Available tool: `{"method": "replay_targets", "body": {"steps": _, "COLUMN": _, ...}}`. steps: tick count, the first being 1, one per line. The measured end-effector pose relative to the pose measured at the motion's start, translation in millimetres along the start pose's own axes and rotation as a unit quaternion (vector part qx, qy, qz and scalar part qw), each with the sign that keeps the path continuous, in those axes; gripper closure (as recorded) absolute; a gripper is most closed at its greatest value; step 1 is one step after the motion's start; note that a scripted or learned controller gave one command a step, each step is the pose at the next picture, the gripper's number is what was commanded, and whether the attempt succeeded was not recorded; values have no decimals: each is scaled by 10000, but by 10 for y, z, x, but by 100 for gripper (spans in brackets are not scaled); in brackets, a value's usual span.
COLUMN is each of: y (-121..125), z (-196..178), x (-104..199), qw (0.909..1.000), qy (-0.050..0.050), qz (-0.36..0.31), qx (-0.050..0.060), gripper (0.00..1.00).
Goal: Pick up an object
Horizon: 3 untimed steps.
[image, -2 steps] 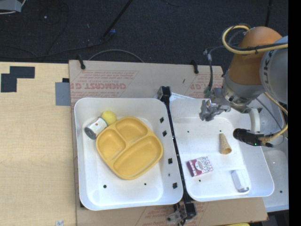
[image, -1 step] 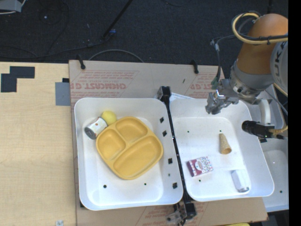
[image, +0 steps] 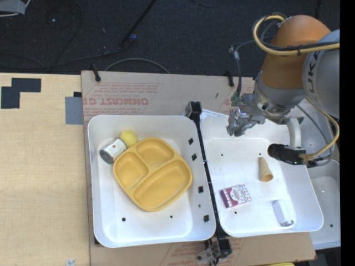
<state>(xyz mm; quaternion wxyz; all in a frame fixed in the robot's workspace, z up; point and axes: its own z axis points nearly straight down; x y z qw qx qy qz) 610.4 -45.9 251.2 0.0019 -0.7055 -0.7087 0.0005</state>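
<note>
Hovering above the right bin

Hanging over the far edge of the right bin, the tool carries nothing; its grip cannot be told. Inside lie a cone, a red packet and a grey tube near the front right corner.

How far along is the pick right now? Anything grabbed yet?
Nothing looks picked yet. The gripper hangs over the back edge of the right bin with nothing visible between its fingers. The cone, the red packet and the small grey tube all lie on that bin's floor. Left to do: descend onto one, close and lift.
</note>
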Motion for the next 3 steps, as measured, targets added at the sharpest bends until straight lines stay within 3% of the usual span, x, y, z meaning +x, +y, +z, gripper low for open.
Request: {"method": "replay_targets", "body": {"steps": 3, "y": -160, "z": 288, "x": 1537, "qw": 10000, "qy": -3, "qz": -5, "qx": 16, "gripper": 100}}
